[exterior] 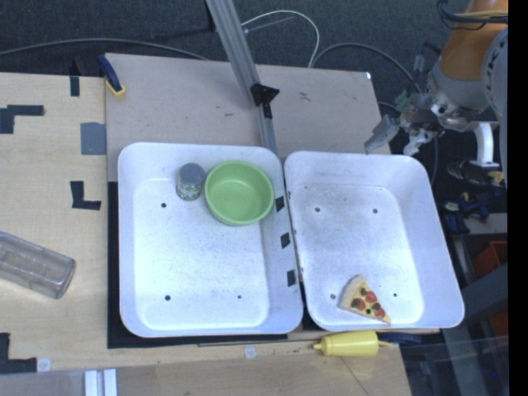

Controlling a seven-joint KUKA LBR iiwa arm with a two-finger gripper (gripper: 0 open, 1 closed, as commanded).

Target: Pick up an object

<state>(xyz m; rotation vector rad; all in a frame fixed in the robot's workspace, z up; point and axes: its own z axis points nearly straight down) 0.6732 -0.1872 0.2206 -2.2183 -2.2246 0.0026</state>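
Observation:
A green bowl [239, 192] sits at the back of the left bin [140, 246], with a small grey can [190, 181] touching its left side. A toy pizza slice [364, 298] lies near the front of the right bin [429, 221]. My gripper [398, 139] hangs over the bench just behind the right bin's back right corner, away from every object. Its two fingers [377, 137] stand apart, open, with nothing between them.
A yellow squeeze bottle [350, 345] lies on the bench in front of the right bin. A clear plastic tube [33, 266] rests at the far left. A slanted metal pole [238, 52] rises behind the bins. A blue and yellow clamp [110, 76] lies at the back left.

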